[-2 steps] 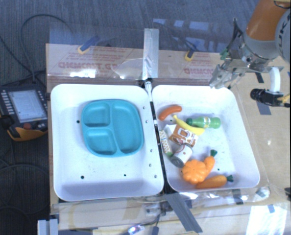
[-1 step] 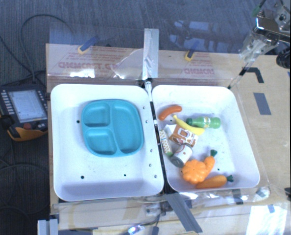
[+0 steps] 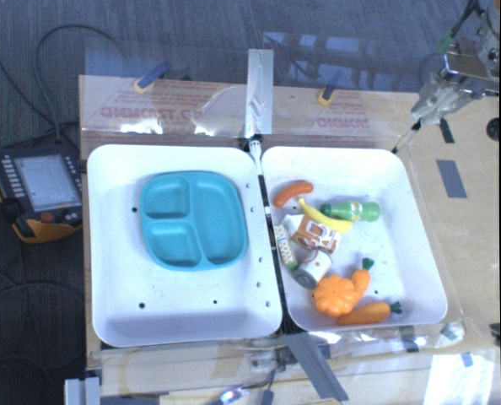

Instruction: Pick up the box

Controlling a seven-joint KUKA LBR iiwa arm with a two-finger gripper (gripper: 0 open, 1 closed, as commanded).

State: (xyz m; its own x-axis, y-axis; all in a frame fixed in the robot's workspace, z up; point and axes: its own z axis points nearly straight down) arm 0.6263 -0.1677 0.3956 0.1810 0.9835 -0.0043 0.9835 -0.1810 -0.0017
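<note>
The box (image 3: 316, 237), a small brown-and-white carton, lay in the right bin (image 3: 419, 226), near its middle and packed among toy food. A yellow banana (image 3: 325, 216) touched its upper edge, with a green bottle (image 3: 352, 211) just beyond; a white can (image 3: 313, 268) lay against its lower side, and an orange pumpkin (image 3: 335, 294) and two carrots (image 3: 362, 304) sat below that. A sausage (image 3: 291, 192) rested up-left of it, near the divider between the bins. The clutter looked tumbled together, not arranged, so the box's top face seemed the freest approach. The left bin (image 3: 115, 251) held a blue divided plate (image 3: 190, 219), well apart from the box.

The tool (image 3: 440, 99) hung at the upper right, above the counter (image 3: 453, 226) outside the right bin's far corner and well away from the box. It pointed down and left; whether it was open or closed could not be made out. The pick seemed not yet begun.
</note>
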